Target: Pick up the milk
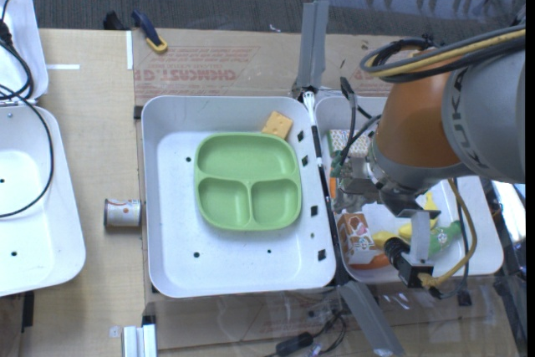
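the grey, orange-banded arm [435, 130] hung low over the right white bin [493, 259], its gripper's state impossible to tell, because the small white-and-red milk carton [357, 233] lay there by the left wall, not yet gripped.

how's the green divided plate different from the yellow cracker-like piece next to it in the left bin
The green divided plate is far larger than the yellow cracker-like piece. The plate is pale green with three compartments; the piece is yellow, flat and undivided. The plate sits mid-bin, while the piece lies at the back, against the plate's far rim. Both lie in the left bin, away from the arm working over the right bin.
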`<state>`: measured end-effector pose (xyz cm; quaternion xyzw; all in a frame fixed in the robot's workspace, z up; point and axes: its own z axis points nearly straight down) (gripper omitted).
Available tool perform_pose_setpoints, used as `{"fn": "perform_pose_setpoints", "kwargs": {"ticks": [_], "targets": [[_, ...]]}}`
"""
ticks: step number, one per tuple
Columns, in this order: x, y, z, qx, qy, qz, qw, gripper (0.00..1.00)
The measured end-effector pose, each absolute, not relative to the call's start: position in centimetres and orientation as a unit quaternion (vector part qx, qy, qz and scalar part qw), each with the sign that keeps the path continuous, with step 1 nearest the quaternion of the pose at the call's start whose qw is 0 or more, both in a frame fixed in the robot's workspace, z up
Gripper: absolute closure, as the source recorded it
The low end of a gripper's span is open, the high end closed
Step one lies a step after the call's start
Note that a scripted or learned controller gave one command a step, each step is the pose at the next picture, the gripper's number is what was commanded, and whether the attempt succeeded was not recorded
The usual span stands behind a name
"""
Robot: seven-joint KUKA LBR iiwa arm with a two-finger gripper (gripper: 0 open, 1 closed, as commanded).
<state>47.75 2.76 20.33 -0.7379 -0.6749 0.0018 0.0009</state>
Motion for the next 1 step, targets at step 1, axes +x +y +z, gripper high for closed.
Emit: {"fn": "perform_pose_setpoints", "kwargs": {"ticks": [1], "targets": [[47.67, 10.26, 16.63, -0.687, -0.727, 0.0026, 0.001, 1.0]]}}
